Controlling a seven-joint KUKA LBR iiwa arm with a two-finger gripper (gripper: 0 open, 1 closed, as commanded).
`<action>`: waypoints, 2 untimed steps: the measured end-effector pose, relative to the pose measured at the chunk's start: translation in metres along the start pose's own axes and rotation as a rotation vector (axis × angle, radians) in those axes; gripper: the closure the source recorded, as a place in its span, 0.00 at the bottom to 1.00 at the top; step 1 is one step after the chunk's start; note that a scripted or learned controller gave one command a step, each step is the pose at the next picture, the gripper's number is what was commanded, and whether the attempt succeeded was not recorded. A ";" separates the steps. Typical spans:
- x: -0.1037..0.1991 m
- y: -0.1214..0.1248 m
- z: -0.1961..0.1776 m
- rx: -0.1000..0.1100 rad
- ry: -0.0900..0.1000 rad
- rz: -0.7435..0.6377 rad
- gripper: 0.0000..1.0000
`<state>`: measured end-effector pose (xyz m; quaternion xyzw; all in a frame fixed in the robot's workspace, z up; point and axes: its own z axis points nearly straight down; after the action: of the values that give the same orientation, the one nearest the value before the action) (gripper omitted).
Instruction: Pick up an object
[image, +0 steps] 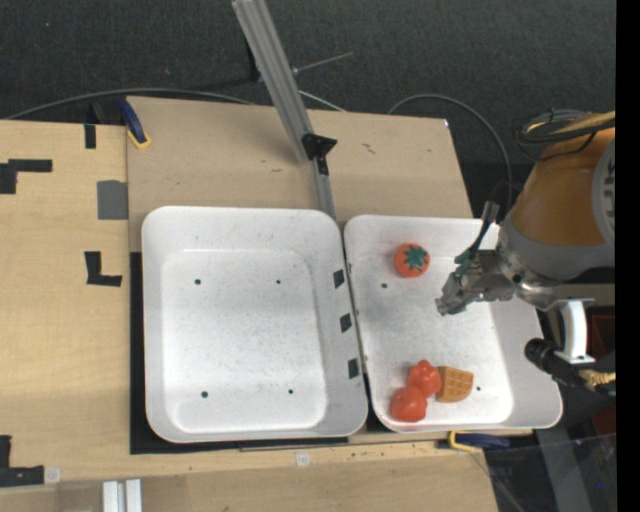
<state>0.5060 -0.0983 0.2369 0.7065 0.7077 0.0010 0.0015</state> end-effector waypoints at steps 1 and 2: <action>0.050 -0.002 0.012 0.006 0.002 -0.004 1.00; 0.100 0.004 0.005 0.005 0.002 -0.005 1.00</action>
<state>0.5103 0.0013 0.2320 0.7045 0.7097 0.0000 -0.0012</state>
